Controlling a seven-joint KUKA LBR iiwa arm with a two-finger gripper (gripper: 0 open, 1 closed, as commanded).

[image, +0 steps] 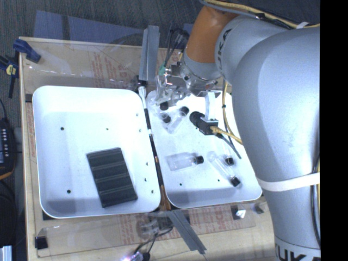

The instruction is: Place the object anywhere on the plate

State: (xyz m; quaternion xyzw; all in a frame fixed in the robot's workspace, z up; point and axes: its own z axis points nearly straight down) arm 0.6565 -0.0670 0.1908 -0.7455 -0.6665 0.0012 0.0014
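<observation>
Gripper sits low over the far end of the right bin; whether it is parted or closed I cannot tell. Clear vials lie in that bin, nearer than the gripper. A dark ridged plate rests in the left bin. A sound pick would centre on one vial, lift clear of the shared rim, then cross to the plate, which has open floor around it.

It was a robotics lab: a grey industrial arm reached over a plywood surface bearing two white bins, with clamps at its left edge.
</observation>
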